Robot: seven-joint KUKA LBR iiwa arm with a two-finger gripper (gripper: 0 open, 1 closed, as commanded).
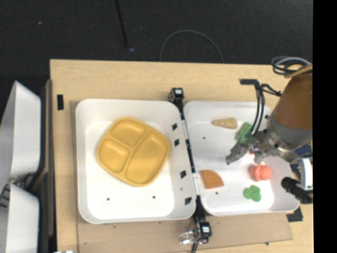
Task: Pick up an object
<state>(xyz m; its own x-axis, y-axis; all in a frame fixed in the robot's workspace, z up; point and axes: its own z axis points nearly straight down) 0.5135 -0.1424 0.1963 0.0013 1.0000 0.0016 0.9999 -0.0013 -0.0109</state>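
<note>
Starting at the left, the left bin (84,141) holds a yellow divided plate (133,151), lying flat near its middle and well apart from the arm. A row of small black clips runs down the divider (185,152) where the two bins meet.

Just right of that divider, at the near side of the right bin (210,204), lies an orange wedge-shaped piece (211,179). Farther back sits a tan flat piece (225,123), and to its right a green strip-like object (244,132), partly behind the arm's cabling. Toward the near right corner is a small green clump (253,194), and just beyond it a pink-red object (260,172).

The gripper (239,153) hangs over the middle of the right bin, reaching in from the right below the orange band (295,101). One dark finger (235,154) slants down and left toward the bare bin floor; the other is hard to separate from the wrist hardware, so whether the jaws are spread or closed cannot be told. Nothing is visibly held between them.

As for progress, the pick appears not yet made: every object seems to rest on the bin floor. The nearest candidates are the pink-red object, just beside the wrist on its near side, and the green strip on its far side. Which one the program is aiming at is unclear. Closing on an object and lifting it clear all seem to remain.
</note>
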